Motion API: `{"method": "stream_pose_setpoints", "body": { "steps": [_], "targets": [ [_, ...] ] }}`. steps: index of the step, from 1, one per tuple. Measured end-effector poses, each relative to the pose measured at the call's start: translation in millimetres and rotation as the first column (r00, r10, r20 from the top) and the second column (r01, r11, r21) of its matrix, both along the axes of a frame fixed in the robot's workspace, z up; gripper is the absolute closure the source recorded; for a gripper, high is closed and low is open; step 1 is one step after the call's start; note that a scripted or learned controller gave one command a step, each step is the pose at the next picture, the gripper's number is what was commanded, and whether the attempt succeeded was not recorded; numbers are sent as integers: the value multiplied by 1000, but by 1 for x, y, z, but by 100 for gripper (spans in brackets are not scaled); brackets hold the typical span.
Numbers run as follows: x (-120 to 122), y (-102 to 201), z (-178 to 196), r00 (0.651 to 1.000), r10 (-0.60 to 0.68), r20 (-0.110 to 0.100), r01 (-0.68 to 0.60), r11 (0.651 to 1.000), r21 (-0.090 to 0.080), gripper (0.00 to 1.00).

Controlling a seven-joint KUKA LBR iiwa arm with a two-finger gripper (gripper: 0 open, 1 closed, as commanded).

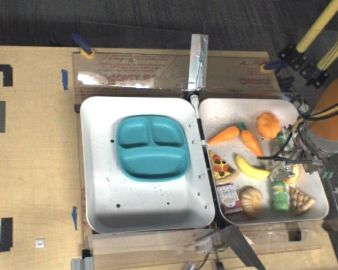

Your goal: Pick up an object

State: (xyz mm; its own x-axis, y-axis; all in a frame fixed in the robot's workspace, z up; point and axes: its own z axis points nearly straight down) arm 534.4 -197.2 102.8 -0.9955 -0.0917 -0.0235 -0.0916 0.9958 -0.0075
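- The table point(28, 167) is tan board, and two shallow white bins sit on it side by side.
- The left bin point(101, 201) holds one thing — a teal divided plate point(153, 148), lying flat near its middle.
- The right bin point(225, 114) touches the left bin along a shared edge and carries all the small toy food.
- The arm point(332, 117), grey with an orange band, comes in over the right bin's far right rim.
- The pincer point(287, 153) hangs low over the right part of the right bin, among wires; whether it is spread or closed I cannot tell.
- A yellow banana point(251, 167) lies just left of the pincer, near the right bin's centre.
- Two carrots point(224, 134) lie above the banana, with an orange fruit point(268, 125) to their right.
- Below the pincer stands a green bottle point(280, 196) — a round bread roll point(250, 199) just to its left, a waffle cone point(300, 199) to its right.
- A pizza slice point(220, 166) and a small printed box point(227, 197) lie by the shared edge.
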Motion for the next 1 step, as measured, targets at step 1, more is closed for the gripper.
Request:
{"method": "stream_pose_setpoints", "body": {
  "steps": [1],
  "targets": [
    [0, 0, -1, 1000, 0, -2, 0, 1000, 1, 0]
  ]
}}
